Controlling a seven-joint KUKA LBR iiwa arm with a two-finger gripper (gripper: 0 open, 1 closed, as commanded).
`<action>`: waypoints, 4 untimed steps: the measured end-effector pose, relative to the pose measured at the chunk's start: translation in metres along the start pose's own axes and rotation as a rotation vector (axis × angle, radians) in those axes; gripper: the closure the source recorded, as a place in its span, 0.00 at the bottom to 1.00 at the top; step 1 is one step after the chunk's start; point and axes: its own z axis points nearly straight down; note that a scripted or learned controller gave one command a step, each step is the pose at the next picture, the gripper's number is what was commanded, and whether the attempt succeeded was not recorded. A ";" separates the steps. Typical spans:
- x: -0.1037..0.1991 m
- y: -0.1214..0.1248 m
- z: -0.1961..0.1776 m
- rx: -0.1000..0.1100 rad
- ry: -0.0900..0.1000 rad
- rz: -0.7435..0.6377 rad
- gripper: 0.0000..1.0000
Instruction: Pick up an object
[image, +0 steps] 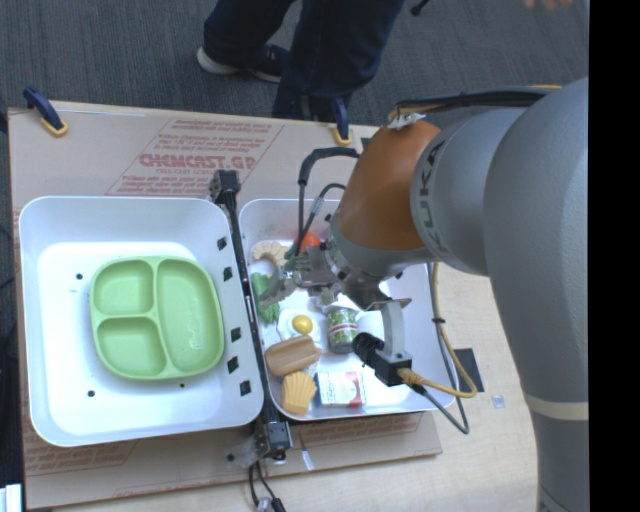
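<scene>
Can't tell the pincer (318, 283) state; we reckon it could snag two items in that crowded right bin (425, 395) beside the green can (342, 327).

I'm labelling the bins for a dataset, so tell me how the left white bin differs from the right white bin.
The left white bin holds one thing, a light green divided plastic plate; the right white bin holds many small toy foods, among them a fried egg and a brown bread loaf. The left bin lies open to view, while the grey and orange arm covers much of the right. Both are shallow and white.
</scene>
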 end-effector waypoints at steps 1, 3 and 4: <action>0.000 0.000 0.000 0.000 0.000 0.000 0.00; -0.089 0.064 0.100 0.001 0.000 0.003 0.00; -0.088 0.065 0.090 0.001 -0.001 -0.004 1.00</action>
